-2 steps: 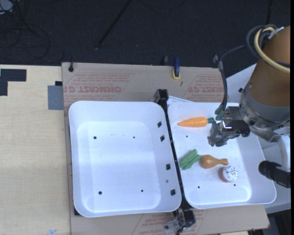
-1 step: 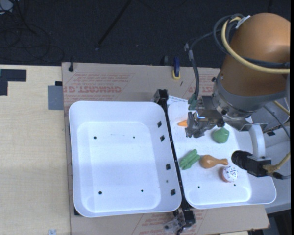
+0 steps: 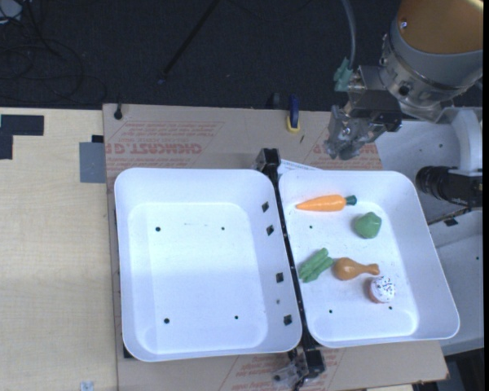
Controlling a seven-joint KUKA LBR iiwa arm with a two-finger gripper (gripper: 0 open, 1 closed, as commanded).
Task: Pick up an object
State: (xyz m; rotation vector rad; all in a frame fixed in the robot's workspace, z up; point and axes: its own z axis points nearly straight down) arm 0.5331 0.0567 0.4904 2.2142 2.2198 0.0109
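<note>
Bench (image 3: 41,243): pale wood surface; carries 1 brown cardboard sheet (image 3: 187,141); 2 shallow white bins lie on the sheet, left bin (image 3: 134,259) touching right bin (image 3: 428,243).

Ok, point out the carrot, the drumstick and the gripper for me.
carrot (image 3: 320,204), camera view, middle of its orange body.
drumstick (image 3: 347,269), camera view, its thick meaty end.
gripper (image 3: 343,147), camera view, at its fingertips.

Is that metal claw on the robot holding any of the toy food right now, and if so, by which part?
Nothing is held. The gripper hangs above the right white bin's far rim, apart from the orange toy carrot lying below it.
</note>
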